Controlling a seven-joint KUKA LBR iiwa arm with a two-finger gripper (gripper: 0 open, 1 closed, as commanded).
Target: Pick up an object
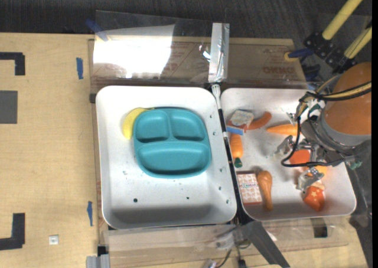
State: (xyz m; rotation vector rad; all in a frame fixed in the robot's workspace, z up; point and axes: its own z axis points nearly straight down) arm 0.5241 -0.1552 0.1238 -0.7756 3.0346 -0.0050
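Note:
The right bin (342,208) holds several small things. An orange carrot with a green end (236,146) lies at its left wall. A pale packet (241,117) and a red-orange sausage shape (260,121) sit at the back. Another orange piece (282,129) lies toward the arm. A pink-and-white box (249,188) and a brownish-orange piece (265,187) are at the front. A red-orange lump (315,196) rests in the front right corner. My gripper (298,157) hangs low over the bin's right half, right over a red-orange thing (301,156). Cables and the wrist hide whether it touches.
The left bin (112,143) bears a teal divided plate (172,141) with a yellow thing (130,120) peeking out behind its left edge. A ridge (223,143) separates the bins. The arm's orange band (351,104) overhangs the right bin's right edge. Clear plastic sheeting lies behind the bins.

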